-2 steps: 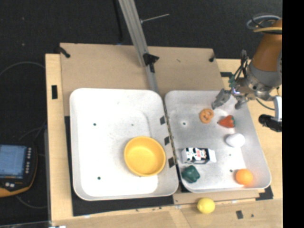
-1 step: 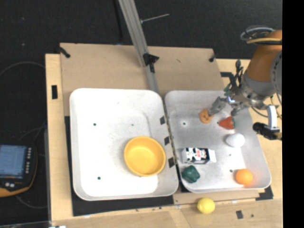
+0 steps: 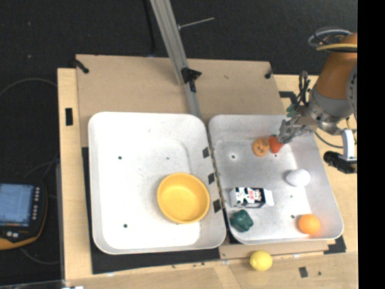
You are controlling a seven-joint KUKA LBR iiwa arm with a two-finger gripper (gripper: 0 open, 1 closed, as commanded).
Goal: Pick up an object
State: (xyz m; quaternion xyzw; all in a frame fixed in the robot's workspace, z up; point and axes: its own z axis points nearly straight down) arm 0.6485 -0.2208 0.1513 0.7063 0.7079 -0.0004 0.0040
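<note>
The right bin (image 3: 313, 161) holds a small red object (image 3: 275, 144) beside a tan-orange one (image 3: 260, 147), a white egg-like ball (image 3: 296, 177), an orange fruit (image 3: 309, 224), a black-and-white carton (image 3: 249, 197) and a dark green object (image 3: 242, 220). My gripper (image 3: 287, 131) reaches in from the right and hangs just above and to the right of the red object, at the bin's far side. A yellow bowl (image 3: 183, 197) sits in the left bin (image 3: 120, 161).
A yellow lemon (image 3: 260, 261) lies on the bench in front of the right bin. A grey metal bar (image 3: 174, 47) slants down from the top to the gap between the bins. A pendant with a blue screen (image 3: 18, 212) lies at far left.
</note>
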